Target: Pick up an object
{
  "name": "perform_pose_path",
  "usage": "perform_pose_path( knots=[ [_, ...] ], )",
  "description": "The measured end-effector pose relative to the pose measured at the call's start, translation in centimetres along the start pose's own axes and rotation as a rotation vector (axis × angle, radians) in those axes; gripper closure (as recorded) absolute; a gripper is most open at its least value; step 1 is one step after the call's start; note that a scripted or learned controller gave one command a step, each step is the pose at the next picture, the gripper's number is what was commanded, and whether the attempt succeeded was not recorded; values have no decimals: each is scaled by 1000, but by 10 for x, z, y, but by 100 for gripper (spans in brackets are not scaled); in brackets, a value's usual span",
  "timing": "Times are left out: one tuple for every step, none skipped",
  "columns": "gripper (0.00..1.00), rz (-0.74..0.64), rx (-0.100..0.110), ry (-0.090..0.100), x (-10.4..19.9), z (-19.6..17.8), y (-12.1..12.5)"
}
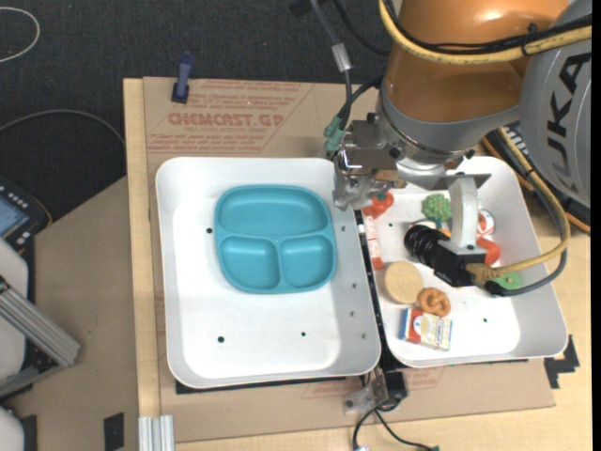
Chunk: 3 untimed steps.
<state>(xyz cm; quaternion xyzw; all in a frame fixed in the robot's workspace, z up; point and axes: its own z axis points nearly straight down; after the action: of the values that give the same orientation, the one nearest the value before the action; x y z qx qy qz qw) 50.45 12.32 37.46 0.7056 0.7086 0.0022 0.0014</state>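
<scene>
The left bin [188,327] held a teal divided plate [274,238], lying flat toward its far side. It looked stiff and light but broad and shallow, so only its raised rim would offer a hold.

Just right of the plate, over the seam between the bins, hung the gripper [357,184]. Whether the claw was wide or narrow could not be told, and nothing could be seen held in it.

The right bin [526,318] carried the small pieces. A tan disc [404,280] lay near the middle, a pretzel [433,301] just beside it and a small printed packet [428,328] nearer still. A green floret [436,205] sat farther back. All looked like light toy food. The disc seemed the likeliest pick, firm, perhaps slick, and best pinched across its edge.
</scene>
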Motion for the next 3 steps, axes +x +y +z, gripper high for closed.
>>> perform_pose_path(
  knots=[
    [100, -2, 2, 1, 53, -3, 16],
    [100, 0, 3, 0, 104, 32, 78],
    [100, 3, 10, -2, 101, 33, 41]
  ],
)
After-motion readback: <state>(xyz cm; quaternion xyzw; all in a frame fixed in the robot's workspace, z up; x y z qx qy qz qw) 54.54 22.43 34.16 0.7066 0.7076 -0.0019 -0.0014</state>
